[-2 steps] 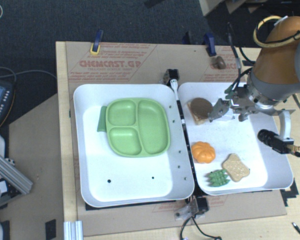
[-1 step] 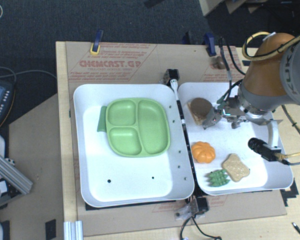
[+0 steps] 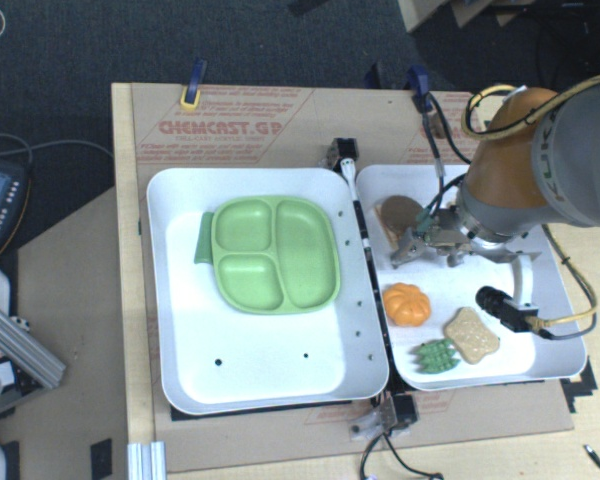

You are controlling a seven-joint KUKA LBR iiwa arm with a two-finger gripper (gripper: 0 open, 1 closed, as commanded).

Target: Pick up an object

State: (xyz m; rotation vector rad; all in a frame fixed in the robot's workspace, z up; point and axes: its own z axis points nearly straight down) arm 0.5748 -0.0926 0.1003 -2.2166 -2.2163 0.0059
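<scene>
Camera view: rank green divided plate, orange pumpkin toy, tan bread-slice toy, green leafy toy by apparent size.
1. green divided plate, by far the largest.
2. orange pumpkin toy and tan bread-slice toy: they look about alike, so I won't rank them.
3. green leafy toy, smallest, by a small margin.

A green divided plate (image 3: 276, 254) lies in the left bin (image 3: 180, 348). In the right bin (image 3: 565, 353), the hand (image 3: 430, 250) hangs low near a brown object (image 3: 398, 213), above an orange pumpkin (image 3: 407, 305), tan bread slice (image 3: 471, 335) and green toy (image 3: 435, 356).
</scene>
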